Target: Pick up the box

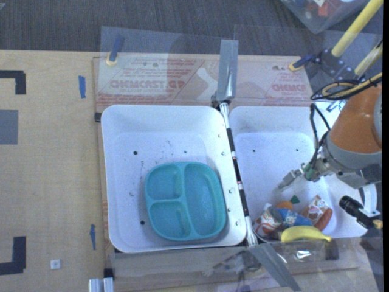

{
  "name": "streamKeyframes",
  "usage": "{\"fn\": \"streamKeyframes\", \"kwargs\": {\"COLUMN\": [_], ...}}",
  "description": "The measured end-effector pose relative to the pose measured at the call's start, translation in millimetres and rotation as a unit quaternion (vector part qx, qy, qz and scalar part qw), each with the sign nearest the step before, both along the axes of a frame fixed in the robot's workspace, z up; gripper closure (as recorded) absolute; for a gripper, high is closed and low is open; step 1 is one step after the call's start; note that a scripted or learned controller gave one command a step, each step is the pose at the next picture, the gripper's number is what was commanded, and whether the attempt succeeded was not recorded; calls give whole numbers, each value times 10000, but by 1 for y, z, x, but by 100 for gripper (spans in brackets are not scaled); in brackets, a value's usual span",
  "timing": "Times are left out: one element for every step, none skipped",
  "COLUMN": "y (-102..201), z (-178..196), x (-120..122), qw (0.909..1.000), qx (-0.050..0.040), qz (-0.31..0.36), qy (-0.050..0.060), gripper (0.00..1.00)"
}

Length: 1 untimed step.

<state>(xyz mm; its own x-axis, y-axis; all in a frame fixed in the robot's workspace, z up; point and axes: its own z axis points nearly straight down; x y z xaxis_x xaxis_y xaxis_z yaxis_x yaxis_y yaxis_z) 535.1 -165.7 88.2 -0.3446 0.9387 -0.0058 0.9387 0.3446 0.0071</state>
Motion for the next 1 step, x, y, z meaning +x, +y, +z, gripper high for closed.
{"fn": "streamKeyframes", "kwargs": {"y": [26], "z": [0], "x": [-52], "qw": [9992], "qx": [7], "qz": [410], "qy": [-3], "gripper": [0]}}
